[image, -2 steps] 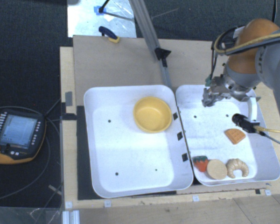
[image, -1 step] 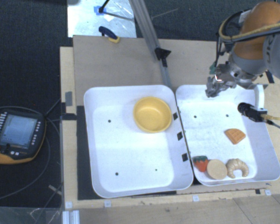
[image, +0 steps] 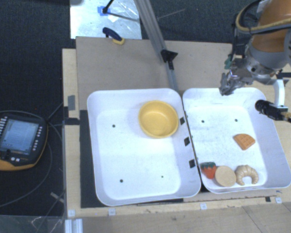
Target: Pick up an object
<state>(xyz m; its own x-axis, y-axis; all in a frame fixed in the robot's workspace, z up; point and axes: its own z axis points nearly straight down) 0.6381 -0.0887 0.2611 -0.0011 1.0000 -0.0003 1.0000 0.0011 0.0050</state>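
Note:
My gripper (image: 227,88) hangs over the far edge of the right bin (image: 218,130), with nothing visible between its fingers. In that bin lie an orange cracker-like piece (image: 244,141) at the right, and along the near wall a red and green toy vegetable (image: 208,169), a round tan disc (image: 225,175) and a croissant (image: 247,174). A yellow bowl (image: 158,118) sits upright in the far part of the left bin (image: 116,174). All these objects lie well apart from the gripper.
A slanted metal pole (image: 155,30) crosses the bench behind the bins. A black cylindrical fitting (image: 269,109) juts over the right bin's right rim. A teach pendant (image: 14,140) lies on the floor at left.

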